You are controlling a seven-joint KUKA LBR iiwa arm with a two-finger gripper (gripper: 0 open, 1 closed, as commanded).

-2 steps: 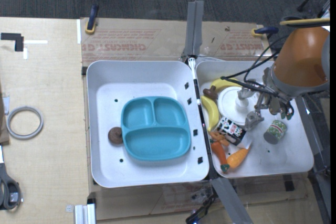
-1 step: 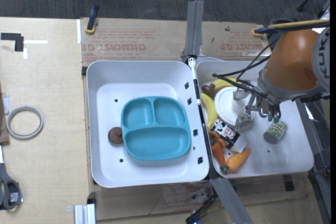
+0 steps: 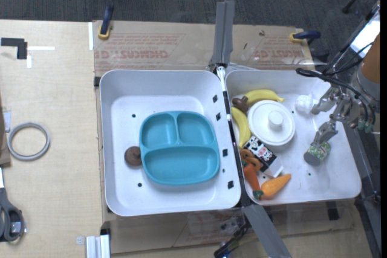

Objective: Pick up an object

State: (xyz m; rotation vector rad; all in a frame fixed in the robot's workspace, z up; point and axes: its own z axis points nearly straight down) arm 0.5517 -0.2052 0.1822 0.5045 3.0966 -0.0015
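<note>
My gripper [image 3: 323, 118] hangs over the right part of the right bin [image 3: 338, 190], open, with nothing between its fingers. A small grey-green object [image 3: 317, 152] lies on the bin floor just below the lower fingertip [image 3: 328, 130]. A crumpled white piece [image 3: 303, 103] lies just left of the upper fingertip. Further left are a round white lid [image 3: 272, 122], two yellow bananas [image 3: 263, 95], a black-and-white card [image 3: 261, 151] and an orange carrot [image 3: 275, 185].
The left bin [image 3: 115, 190] holds a blue divided plate [image 3: 179, 147] and a small brown object [image 3: 132, 156]. A grey ring [image 3: 26, 141] and scissors [image 3: 9, 220] lie on the bench at far left. Cables and the arm crowd the right edge.
</note>
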